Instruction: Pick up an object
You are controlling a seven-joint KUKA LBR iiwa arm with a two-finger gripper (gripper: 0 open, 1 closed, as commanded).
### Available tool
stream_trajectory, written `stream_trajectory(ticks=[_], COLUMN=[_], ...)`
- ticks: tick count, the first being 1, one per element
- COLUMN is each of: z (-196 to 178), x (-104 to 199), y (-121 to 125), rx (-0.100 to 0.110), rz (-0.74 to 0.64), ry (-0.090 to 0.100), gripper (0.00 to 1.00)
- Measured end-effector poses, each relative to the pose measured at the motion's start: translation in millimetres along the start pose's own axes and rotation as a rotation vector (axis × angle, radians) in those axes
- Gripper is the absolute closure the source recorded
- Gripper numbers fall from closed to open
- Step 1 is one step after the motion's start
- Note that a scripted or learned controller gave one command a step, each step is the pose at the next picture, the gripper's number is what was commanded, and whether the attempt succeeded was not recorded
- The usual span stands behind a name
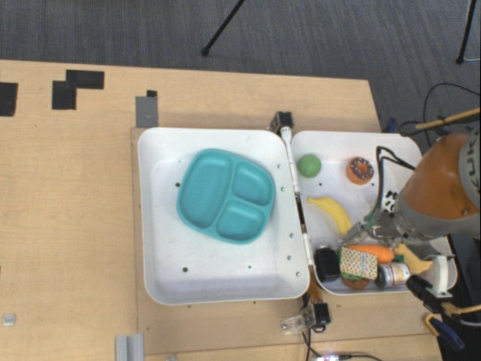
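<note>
I see my gripper (373,232) low in the right bin (338,153), just above the carrot (373,253); I cannot tell its state. The carrot is orange and slim, lying left to right near the bin's front wall, touching a patterned packet (357,264). A yellow banana (333,213) lies diagonally just left of the gripper.
</note>
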State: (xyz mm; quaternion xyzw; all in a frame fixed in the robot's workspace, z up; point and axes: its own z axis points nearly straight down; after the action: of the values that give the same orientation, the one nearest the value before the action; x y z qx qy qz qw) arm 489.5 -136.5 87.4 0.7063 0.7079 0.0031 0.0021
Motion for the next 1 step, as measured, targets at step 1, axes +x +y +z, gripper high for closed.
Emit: stream_trajectory(ticks=[1], z=[-0.4], x=[43.9], y=[1.1], rx=[-0.006], rz=[0.000], ry=[-0.006], gripper=[0.00])
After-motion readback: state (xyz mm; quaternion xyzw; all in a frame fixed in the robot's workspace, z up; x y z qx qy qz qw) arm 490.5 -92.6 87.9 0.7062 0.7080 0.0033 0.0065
